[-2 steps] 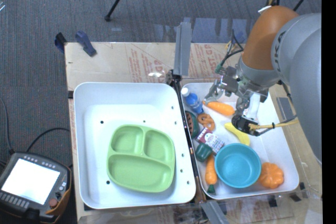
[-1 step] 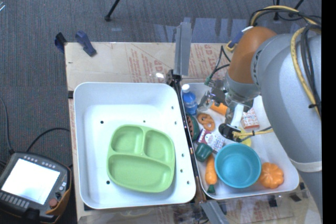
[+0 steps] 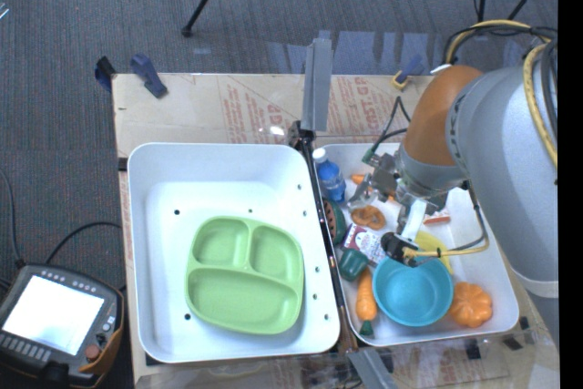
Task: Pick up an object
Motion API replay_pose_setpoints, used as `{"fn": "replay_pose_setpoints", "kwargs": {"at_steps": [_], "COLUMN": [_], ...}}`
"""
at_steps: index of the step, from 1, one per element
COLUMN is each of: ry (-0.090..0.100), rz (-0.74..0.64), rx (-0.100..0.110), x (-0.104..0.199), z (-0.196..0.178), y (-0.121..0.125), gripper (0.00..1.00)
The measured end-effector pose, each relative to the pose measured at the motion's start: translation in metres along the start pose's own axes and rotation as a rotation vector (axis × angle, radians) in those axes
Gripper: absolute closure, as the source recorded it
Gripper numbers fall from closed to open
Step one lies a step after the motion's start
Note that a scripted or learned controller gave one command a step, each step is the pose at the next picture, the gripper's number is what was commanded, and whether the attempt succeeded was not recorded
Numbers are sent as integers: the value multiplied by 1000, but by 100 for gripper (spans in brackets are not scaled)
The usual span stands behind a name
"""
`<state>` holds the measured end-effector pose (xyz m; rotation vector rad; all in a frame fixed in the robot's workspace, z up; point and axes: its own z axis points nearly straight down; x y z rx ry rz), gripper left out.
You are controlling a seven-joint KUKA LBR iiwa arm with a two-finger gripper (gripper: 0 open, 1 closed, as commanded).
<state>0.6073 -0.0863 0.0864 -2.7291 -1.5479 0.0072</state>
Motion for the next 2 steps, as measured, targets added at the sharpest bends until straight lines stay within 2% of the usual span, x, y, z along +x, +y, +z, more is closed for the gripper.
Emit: {"fn": "replay_pose_setpoints", "kwargs": {"at_steps": [1,2], "ry": [0,2], "rz": [1,-359], "rx": [4,-6], "x": [-2,17], "z": [-9,-102], "y": [0,-60], "gripper": [100,100]}}
